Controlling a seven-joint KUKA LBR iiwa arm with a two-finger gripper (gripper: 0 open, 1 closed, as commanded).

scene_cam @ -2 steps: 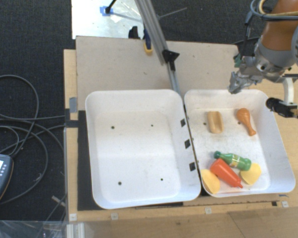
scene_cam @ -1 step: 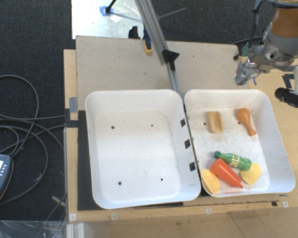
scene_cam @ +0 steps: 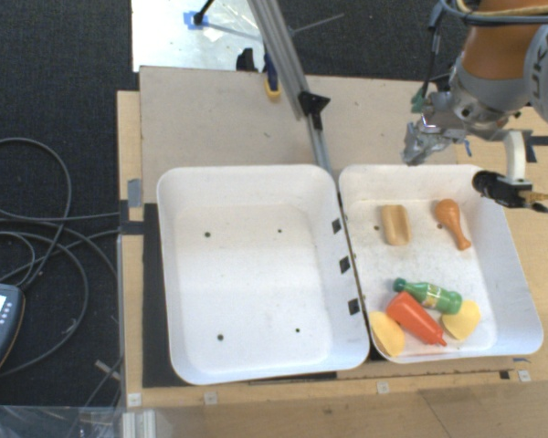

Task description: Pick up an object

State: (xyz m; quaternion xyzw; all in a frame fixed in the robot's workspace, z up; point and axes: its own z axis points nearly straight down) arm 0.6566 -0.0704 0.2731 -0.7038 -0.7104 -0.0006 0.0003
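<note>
Tool (scene_cam: 422, 146) hangs above the far rim of the right bin (scene_cam: 511, 272); you cannot tell from here whether it is apart or together. Candidates lie in that bin: tan block (scene_cam: 395, 224), drumstick (scene_cam: 454, 222), green bottle (scene_cam: 428, 294), orange carrot (scene_cam: 416, 318), two yellow pieces (scene_cam: 388, 333). Likely light, rigid, smooth plastic toys, prone to slip. Judgement: take the tan block across its narrow sides; it lies apart from the others.

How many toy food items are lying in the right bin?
5, possibly more hidden beneath. The bread roll and drumstick lie in the far half; the green bottle, carrot and yellow pieces cluster near the front edge.
</note>
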